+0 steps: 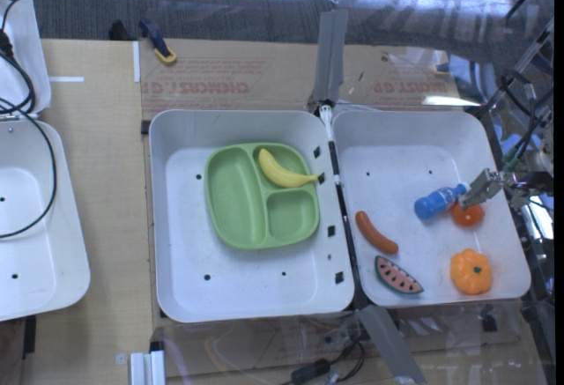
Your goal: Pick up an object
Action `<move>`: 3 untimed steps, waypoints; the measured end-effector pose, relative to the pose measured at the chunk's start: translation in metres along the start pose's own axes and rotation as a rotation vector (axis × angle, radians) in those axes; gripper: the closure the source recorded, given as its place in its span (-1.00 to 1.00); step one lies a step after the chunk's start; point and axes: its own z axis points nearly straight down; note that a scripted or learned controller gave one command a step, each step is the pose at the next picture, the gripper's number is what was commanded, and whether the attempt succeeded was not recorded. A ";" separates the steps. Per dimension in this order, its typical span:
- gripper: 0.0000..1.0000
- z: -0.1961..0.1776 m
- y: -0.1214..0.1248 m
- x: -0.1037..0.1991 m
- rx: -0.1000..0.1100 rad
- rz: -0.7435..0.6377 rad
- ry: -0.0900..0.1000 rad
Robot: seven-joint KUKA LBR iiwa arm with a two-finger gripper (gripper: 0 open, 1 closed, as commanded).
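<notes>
Gripper: right at the far right side of the right bin, the gripper [484, 188] comes in low, its tip between the blue bottle's cap and the tomato; whether it is spread or closed, I cannot tell from this angle.
Blue bottle: lying on its side in the right bin, the blue bottle [434, 203] points its pale cap up toward the gripper tip, and the two look to be touching or very nearly so.
Tomato: the small red tomato [468, 215] sits just beside the bottle, directly under the gripper tip.
Right bin: the right bin [401, 138] carries five items, all gathered in its lower half.
Sausage: the sausage [376, 232] lies on a slant near the bin's left wall, well apart from the gripper.
Watermelon slice: the watermelon slice [398, 276] rests near the front wall, just below the sausage.
Pumpkin: the orange pumpkin [471, 272] stands in the front right corner, below the tomato.
Left bin: the left bin [181, 225] holds a green divided plate [238, 198] near its middle.
Banana: the banana [283, 170] lies in the plate's upper right compartment, its tip reaching over the plate's rim toward the divider between the bins.
</notes>
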 end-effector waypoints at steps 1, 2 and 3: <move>-1.00 0.138 0.017 -0.002 0.001 -0.029 0.002; -1.00 0.175 0.069 0.027 0.001 0.160 0.001; -1.00 0.180 0.166 0.016 0.041 0.359 0.005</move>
